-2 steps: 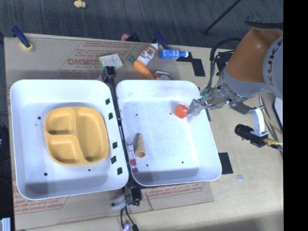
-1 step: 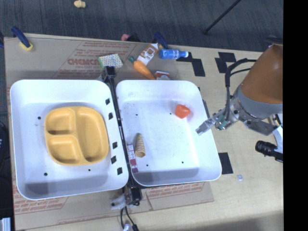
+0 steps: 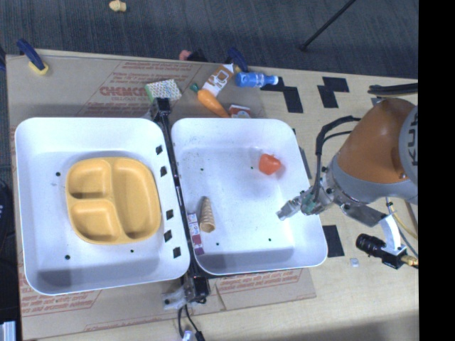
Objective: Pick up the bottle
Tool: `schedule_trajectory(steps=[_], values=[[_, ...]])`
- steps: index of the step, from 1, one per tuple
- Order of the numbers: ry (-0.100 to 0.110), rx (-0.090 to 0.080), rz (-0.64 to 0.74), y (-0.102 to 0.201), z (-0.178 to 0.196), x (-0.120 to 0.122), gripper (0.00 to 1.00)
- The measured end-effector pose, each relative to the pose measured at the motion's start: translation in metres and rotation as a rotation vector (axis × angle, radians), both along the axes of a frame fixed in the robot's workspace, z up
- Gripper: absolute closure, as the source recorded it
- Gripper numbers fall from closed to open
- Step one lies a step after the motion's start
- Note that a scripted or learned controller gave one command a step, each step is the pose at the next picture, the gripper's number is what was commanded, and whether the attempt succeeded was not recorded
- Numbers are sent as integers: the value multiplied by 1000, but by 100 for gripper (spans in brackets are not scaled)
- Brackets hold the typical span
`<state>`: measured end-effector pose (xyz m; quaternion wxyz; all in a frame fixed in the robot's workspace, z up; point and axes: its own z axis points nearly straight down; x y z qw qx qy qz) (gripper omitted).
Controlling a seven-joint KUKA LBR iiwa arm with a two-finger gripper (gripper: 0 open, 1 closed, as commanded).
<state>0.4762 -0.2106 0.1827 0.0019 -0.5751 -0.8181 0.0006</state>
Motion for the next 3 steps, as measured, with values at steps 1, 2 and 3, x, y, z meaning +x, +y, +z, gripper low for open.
schedule_trajectory(steps=[1,2,3], values=[[-2,-3,-343,-1,46,1,100],[2,-1,-470,26,2,0,100],[1,1,-263,4,-40,0,100]])
